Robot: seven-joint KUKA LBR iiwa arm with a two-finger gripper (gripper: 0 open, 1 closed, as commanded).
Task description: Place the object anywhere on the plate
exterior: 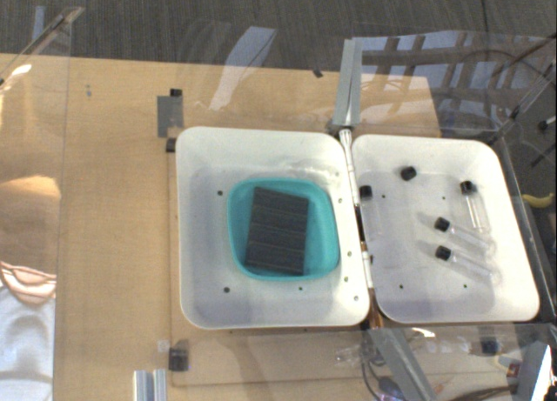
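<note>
A teal plate [239, 217] sits in the middle of the left bin [200, 260]. On it lies a dark grey ribbed rectangular block [278, 231], flat and slightly tilted, covering most of the plate's centre.
The right bin [513, 295] holds three clear tubes with black caps [473, 206] [459, 233] [466, 260] and two loose black caps [406, 173] [366, 191]. A metal post [348, 86] rises behind the seam between the bins. Brackets stand at the bench's left [170, 112].
</note>
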